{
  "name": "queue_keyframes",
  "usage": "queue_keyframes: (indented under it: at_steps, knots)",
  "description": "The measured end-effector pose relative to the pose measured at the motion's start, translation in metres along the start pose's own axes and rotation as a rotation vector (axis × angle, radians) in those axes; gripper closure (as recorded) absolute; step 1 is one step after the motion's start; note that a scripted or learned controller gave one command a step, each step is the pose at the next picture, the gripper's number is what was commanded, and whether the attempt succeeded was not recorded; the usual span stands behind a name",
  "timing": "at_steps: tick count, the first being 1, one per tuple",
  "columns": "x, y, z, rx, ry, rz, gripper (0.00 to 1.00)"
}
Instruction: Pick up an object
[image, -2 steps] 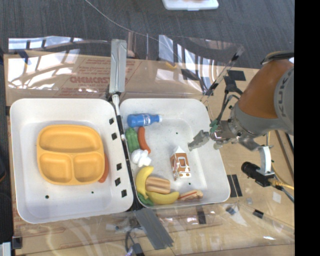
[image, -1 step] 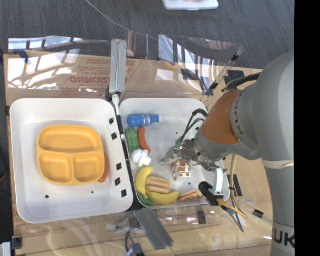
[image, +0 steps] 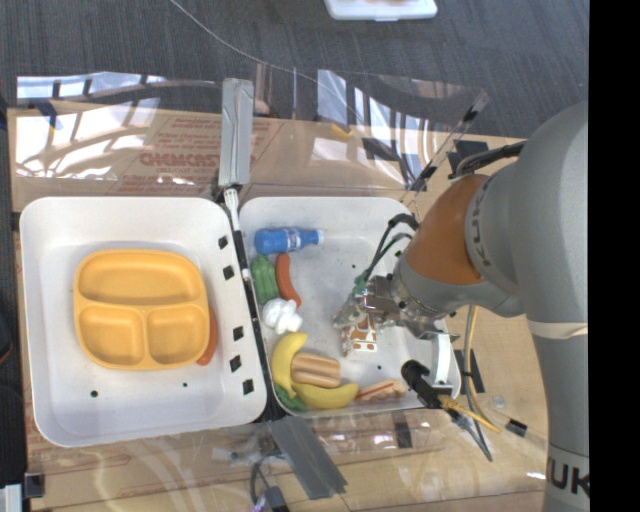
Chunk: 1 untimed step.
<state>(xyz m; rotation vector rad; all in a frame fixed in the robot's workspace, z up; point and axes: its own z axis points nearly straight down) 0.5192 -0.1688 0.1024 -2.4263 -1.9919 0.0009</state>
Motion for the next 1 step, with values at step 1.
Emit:
queue_keyframes:
  at_steps: [1]
  knots:
    - [0.0488,-0.0479,-0.1449,-0.007,0.001,0.037,1.00]
